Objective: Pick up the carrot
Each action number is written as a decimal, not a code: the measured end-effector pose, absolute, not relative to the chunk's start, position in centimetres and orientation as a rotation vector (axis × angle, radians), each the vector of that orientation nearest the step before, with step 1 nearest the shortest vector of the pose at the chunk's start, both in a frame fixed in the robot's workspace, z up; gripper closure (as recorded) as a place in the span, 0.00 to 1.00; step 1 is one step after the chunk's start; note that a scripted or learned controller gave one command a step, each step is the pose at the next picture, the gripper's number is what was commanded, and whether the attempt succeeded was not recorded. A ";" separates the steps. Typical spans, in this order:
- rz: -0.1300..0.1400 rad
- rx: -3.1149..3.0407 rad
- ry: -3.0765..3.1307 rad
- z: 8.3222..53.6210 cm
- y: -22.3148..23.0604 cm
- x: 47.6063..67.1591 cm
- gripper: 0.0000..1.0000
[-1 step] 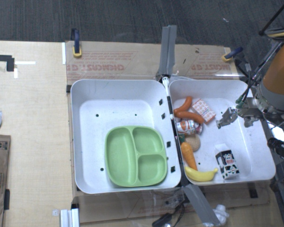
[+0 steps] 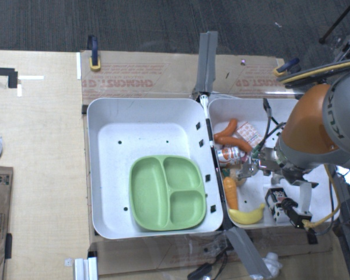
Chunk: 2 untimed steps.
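While the gripper (image 2: 247,171) hovers just above the carrot (image 2: 230,192) — can't tell its jaw state — a banana (image 2: 247,215), can (image 2: 230,154) and sausage (image 2: 228,134) crowd around.

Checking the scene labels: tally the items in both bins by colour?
Green: 1, divided plate, left bin
Orange: 2, carrot and hot dog, right bin
Yellow: 1, banana
Silver: 1, can
White and red: 1, packet
Total: 6
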<state>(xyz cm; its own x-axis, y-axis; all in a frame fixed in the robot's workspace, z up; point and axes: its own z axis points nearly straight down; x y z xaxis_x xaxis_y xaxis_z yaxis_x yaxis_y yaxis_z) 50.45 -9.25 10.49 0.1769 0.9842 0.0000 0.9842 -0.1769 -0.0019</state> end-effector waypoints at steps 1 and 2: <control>0.003 -2.414 -2.008 11.4 -9.4 50.4 1.00; 0.004 -2.413 -2.009 11.4 -9.4 50.4 0.00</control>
